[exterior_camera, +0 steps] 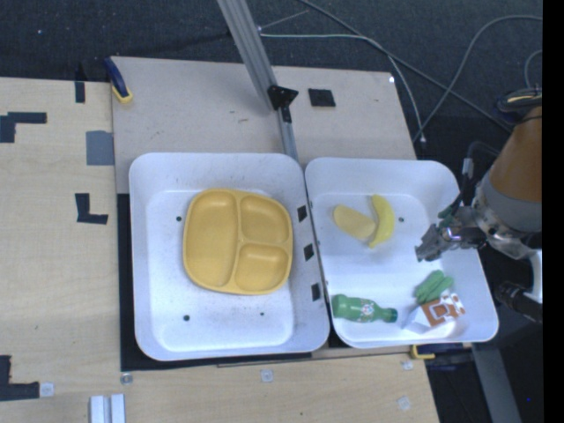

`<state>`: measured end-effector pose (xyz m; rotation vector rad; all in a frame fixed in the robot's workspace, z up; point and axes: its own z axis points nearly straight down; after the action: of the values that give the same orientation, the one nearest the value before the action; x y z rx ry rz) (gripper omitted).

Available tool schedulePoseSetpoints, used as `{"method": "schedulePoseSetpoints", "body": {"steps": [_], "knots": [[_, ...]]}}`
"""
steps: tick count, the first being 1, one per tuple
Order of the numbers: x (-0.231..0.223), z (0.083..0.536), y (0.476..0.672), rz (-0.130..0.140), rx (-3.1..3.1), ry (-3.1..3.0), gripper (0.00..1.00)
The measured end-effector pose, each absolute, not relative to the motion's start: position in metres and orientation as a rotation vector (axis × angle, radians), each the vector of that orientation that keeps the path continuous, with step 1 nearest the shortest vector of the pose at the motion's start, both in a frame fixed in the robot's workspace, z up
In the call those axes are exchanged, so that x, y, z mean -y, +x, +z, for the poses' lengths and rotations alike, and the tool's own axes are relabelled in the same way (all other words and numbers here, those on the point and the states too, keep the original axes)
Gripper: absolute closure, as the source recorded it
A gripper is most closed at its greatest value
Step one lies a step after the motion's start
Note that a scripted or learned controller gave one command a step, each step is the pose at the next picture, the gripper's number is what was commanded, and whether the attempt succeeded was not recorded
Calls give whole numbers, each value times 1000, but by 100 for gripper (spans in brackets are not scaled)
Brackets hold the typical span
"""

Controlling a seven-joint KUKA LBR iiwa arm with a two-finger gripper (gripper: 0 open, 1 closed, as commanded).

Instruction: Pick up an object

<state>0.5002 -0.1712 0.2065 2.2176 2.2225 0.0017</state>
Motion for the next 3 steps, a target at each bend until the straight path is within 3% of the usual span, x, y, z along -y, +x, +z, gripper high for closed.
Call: {"method": "schedulePoseSetpoints", "body": {"steps": [1,2,3], "knots": [[171,215,501,0,-2224,2220,100],[114,225,507,1,-2230,2215,100],[58,219,525,0,-2231,2215,100]]}}
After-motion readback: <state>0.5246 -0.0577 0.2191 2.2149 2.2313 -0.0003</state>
